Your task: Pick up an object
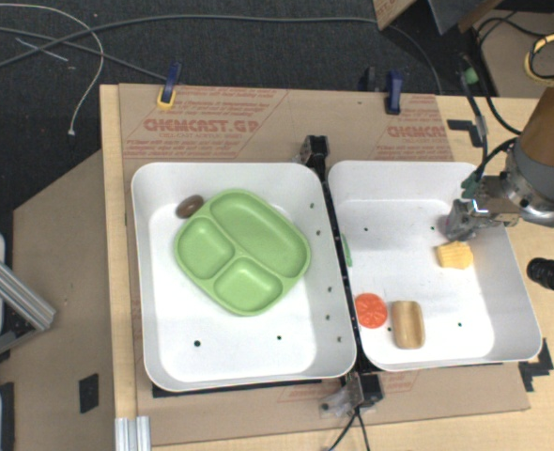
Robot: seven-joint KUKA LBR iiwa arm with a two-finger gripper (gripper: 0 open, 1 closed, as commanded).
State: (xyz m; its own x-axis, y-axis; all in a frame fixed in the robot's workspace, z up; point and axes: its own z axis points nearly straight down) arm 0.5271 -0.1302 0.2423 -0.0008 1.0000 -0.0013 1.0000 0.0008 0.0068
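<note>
Nearest the camera, at the near edge of the right bin (502,346), lie a tan bread roll (407,323) and an orange-red disc (370,311), touching or almost touching, the disc on the left by the wall between the bins. White floor lies open to the right of the roll and across the bin's far left part.

Farther in, a yellow block (454,256) sits toward the right side of that bin, a small wedge-like piece with a pale face, lying flat and apart from the roll. Just beyond it hangs the gripper (463,220), its metal tip right over the block's far edge; whether the fingers are open or closed cannot be made out, and nothing is seen between them. The grey arm (540,172) comes in over the bin's right rim.

In the left bin (155,280), a green divided plate (243,250) takes up the middle, three compartments, all bare. A small brown lump (191,207) lies against the plate's far left rim. Floor is open near and to the left of the plate.

At the bench's far edge, two clamps (170,85) grip the cardboard sheet (211,125). Beyond, cables (42,40) trail on dark carpet.
</note>
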